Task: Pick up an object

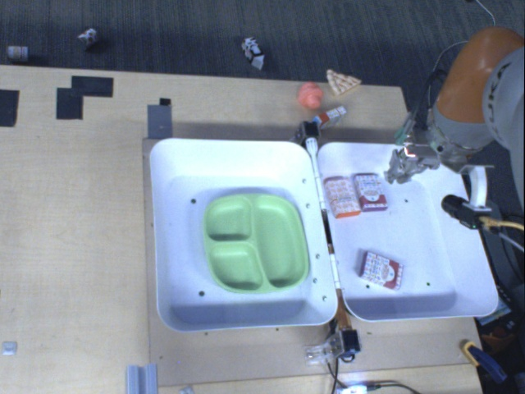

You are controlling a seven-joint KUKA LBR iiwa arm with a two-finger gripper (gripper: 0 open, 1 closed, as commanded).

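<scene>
Gripper hovers over right bin beside two small packets, positioned for pickup; jaw state indeterminable

The arm reaches in, its tool hanging low.

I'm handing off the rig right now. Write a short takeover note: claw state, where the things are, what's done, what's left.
Claw: over the upper part of the right bin, near its far edge. Nothing visible in it.

Right bin: two small packets side by side near the divider, an orange-edged packet and a red-white packet, plus a third packet lower down.

Left bin: a green divided plate.

Done: no pick yet; all three packets lie on the bin floor.

Left: descend on one packet, likely the red-white one nearest the claw, close, and lift.
</scene>
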